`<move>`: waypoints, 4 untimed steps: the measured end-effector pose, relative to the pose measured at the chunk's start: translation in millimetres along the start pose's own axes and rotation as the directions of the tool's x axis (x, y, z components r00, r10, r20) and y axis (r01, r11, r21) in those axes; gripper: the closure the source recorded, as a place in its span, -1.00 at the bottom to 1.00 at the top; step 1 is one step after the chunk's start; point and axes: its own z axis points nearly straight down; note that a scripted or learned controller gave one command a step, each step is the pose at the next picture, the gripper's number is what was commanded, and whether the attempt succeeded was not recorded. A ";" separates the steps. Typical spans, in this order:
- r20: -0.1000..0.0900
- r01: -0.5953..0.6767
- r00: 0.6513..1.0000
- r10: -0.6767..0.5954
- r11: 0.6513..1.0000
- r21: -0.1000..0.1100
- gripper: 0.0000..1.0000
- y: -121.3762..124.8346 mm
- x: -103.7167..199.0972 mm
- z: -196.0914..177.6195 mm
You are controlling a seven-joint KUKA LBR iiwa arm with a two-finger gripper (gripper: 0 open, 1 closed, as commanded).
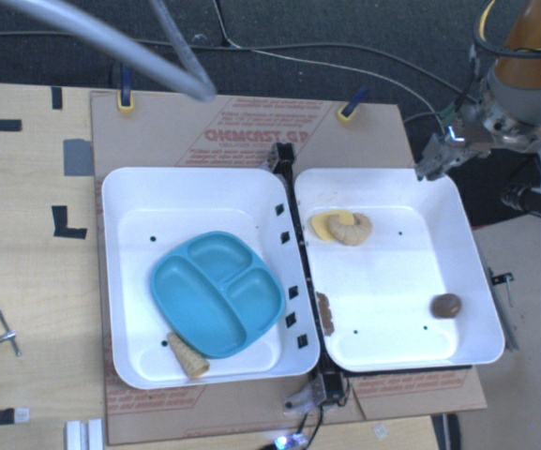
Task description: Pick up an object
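The left bin (120, 251) held a blue divided plate (217, 292), with a tan, cork-like piece (187, 355) lying just beside the plate's near edge. In the right bin (472, 251), a yellow-and-beige item (341, 227) sat near the far left corner and a small brown lump (445, 306) lay near the right wall. The gripper (436, 160) hovered above the right bin's far right corner; whether it was wide or narrow could not be told.
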 end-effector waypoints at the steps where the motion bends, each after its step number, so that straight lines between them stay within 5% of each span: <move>1: -0.001 0.001 1.000 -0.001 1.000 0.004 1.00 -13.2 39.7 8.6; 4: -0.001 0.002 1.000 -0.002 1.000 0.005 1.00 -61.3 198.2 22.0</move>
